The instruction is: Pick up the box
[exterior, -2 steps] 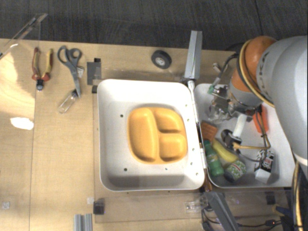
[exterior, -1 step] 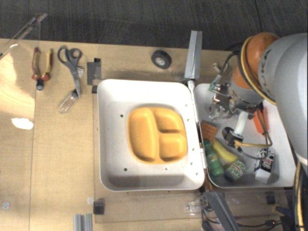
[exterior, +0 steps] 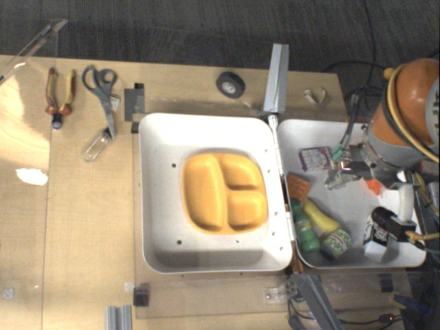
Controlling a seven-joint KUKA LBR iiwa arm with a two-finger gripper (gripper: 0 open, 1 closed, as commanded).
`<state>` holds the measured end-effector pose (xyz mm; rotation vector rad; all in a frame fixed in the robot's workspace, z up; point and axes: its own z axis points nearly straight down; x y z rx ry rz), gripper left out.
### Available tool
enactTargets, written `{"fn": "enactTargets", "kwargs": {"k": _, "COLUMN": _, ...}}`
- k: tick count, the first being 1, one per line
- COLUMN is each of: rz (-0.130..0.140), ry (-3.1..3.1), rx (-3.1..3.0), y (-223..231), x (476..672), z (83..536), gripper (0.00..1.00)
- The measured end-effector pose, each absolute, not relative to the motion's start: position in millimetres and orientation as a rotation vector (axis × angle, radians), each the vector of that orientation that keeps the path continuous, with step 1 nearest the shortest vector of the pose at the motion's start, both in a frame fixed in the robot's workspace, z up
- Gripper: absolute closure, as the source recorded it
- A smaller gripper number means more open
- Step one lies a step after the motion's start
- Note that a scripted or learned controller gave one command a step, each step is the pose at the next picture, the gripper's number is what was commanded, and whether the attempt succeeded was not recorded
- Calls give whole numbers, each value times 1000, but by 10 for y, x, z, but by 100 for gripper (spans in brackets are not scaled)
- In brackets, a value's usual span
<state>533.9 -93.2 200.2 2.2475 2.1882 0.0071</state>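
The box (exterior: 315,158) is small, white and purple, and lies flat in the upper left part of the right bin (exterior: 357,130). My gripper (exterior: 342,168) hangs over that bin just to the right of the box, close to it; nothing shows in its grasp. The grey arm with its orange band (exterior: 411,108) reaches in from the right above the bin's far right corner.
In the right bin lie an orange piece (exterior: 299,184), a green bottle (exterior: 306,229), a yellow banana (exterior: 322,217), a small can (exterior: 337,242) and a little orange item (exterior: 373,185). The left bin (exterior: 158,184) holds a yellow compartment tray (exterior: 224,191). Scissors (exterior: 103,91), pliers (exterior: 59,95) and a tape roll (exterior: 230,84) lie on the bench.
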Motion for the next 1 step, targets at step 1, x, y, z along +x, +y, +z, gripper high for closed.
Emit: {"fn": "enactTargets", "kwargs": {"k": 1, "rz": 7, "ry": 2188, "rx": 2248, "y": -932, "x": 5338, "z": 2000, "gripper": 0}}
